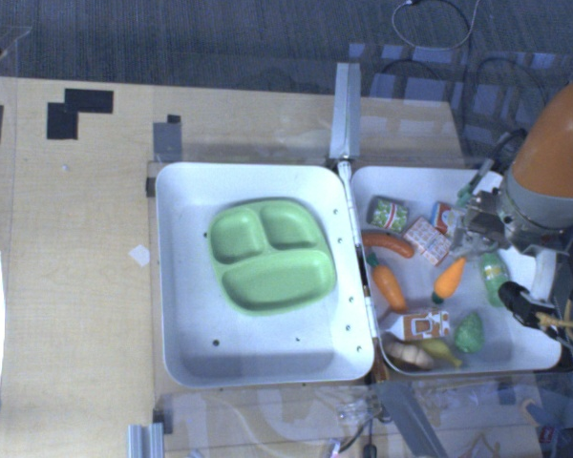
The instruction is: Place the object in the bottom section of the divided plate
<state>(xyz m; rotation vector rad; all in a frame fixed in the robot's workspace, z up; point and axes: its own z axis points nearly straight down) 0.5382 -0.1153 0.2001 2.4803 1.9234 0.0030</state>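
Plate [272, 256], green and moulded, lies in the left bin [181, 342] with two small sections at the top and one long section toward the bottom; we judge it light, stiff plastic, and that long trough is our target. The object itself is not named, and nothing sits between the fingers, so we take the small carrot [449, 280] just beneath the gripper [473, 237] as the likeliest pick. It rests in the right bin [544, 356], tilted, close to the bottle [494, 275]. We judge it a light, hard plastic toy, smooth and tapered, apt to slip or roll; the thick middle, across its width, looks the best hold.

We cannot tell whether the pincer is wide or narrow, since the wrist hides it.

Going down in size: the bench [67, 284] is pale wood, and a metal rail [345, 113] runs up from the gap between the bins. The left bin is smooth white, with room all round the plate. The right bin is crowded: a larger carrot [389, 287], sausage [392, 245], can [389, 214], patterned box [427, 239], carton [425, 326], banana [437, 351] and a green lump [469, 333] lie near each other, leaving little room for fingers.
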